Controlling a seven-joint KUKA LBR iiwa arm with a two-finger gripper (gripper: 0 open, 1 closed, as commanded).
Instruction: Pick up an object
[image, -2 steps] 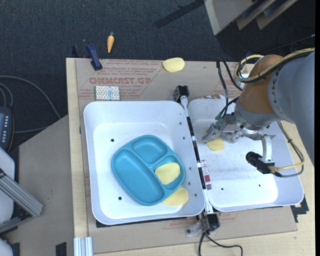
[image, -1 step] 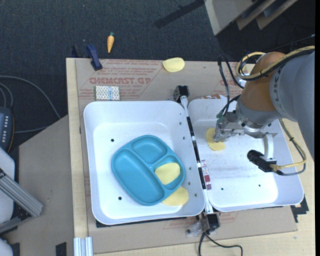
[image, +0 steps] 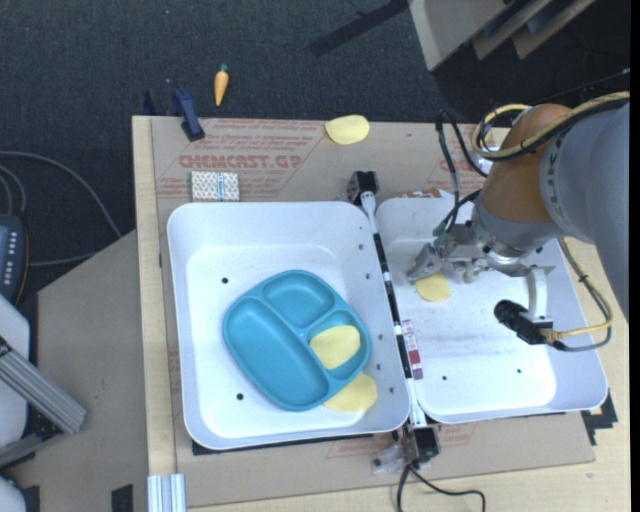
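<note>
Yellow piece (image: 434, 289) beside pincer (image: 440, 262), nr right bin (image: 520, 395) left wall.

We see the grey arm (image: 590, 160) reaching in from the right, bent downward at the orange band (image: 520, 165) above its wrist. Below that band the wrist points left and down, ending in the claw (image: 432, 262), which sits low. Dark cables loop around the wrist, and a yellow cable trails off to the right.
</note>
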